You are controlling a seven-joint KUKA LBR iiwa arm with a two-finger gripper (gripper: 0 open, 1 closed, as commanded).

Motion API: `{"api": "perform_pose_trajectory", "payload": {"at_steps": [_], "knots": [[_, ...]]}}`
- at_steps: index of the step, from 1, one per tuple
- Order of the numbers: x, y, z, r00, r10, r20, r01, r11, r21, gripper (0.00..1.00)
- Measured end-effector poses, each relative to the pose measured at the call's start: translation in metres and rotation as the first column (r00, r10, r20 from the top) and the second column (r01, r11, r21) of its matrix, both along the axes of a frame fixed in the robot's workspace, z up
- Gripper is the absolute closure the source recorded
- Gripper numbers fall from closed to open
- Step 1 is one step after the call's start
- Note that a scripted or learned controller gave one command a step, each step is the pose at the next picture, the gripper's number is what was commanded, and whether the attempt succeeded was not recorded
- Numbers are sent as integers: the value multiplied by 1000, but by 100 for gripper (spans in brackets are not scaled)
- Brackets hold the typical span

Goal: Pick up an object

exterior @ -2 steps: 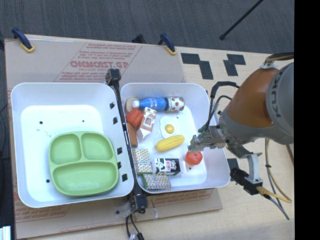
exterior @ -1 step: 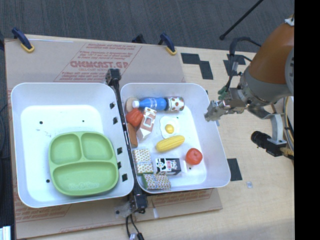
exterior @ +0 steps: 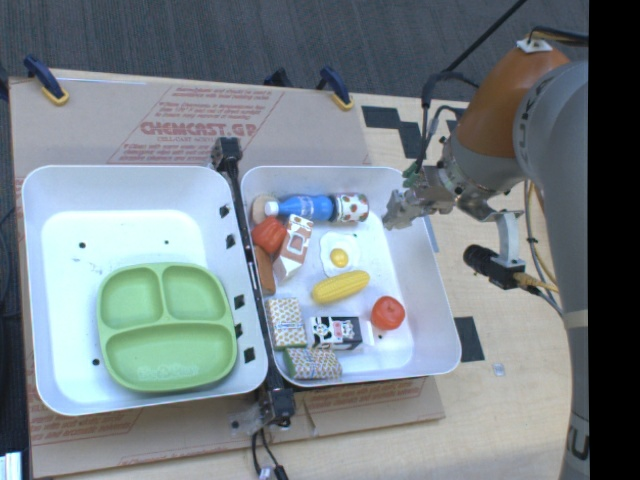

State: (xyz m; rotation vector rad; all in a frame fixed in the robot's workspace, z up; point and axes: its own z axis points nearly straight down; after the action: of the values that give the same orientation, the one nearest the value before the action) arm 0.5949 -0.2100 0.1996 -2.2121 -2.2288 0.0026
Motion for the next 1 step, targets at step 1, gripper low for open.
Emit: {"api": "perform_pose_trajectory", "payload": {"at_steps": [1], "knots": [[0,0,1,1000,0,2,0,1000,-1,0]]}}
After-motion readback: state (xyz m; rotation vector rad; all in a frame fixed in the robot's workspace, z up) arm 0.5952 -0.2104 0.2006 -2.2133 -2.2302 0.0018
